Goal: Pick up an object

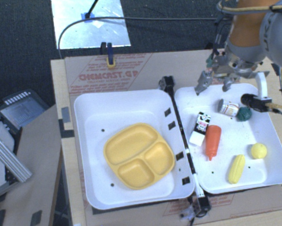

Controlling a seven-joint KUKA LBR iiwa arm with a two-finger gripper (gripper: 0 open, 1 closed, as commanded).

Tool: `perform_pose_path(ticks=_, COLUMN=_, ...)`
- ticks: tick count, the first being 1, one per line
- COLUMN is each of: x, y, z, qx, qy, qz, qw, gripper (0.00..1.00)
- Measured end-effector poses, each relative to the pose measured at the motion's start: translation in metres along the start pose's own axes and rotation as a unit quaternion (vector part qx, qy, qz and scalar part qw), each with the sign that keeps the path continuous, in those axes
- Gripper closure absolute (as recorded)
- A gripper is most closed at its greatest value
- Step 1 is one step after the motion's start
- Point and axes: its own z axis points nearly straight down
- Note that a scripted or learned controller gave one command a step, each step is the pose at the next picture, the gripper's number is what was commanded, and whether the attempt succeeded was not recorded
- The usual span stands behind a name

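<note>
Hovering at the upper right of the frame, your gripper point(213, 83) has its fingers apart and empty; lower it squarely over the orange plastic carrot point(212, 141) at centre-right, then close.

A dark, speckled floor point(18, 42) lies behind the pale wooden counter point(49, 144). On the floor sits a shiny metal sheet point(89, 20) (glare whitens its middle), crossed by a black cable point(72, 28). A printed cardboard sheet point(112, 73) covers the counter top. At far left lies a ribbed aluminium rail point(5, 152).
</note>
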Motion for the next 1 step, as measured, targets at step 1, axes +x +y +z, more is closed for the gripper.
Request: perform_pose_path(ticks=1, x=0.0001, y=0.0025, z=-0.0083, qx=-0.006, qy=0.000, qz=-0.001, qw=1.0000, gripper=0.00)
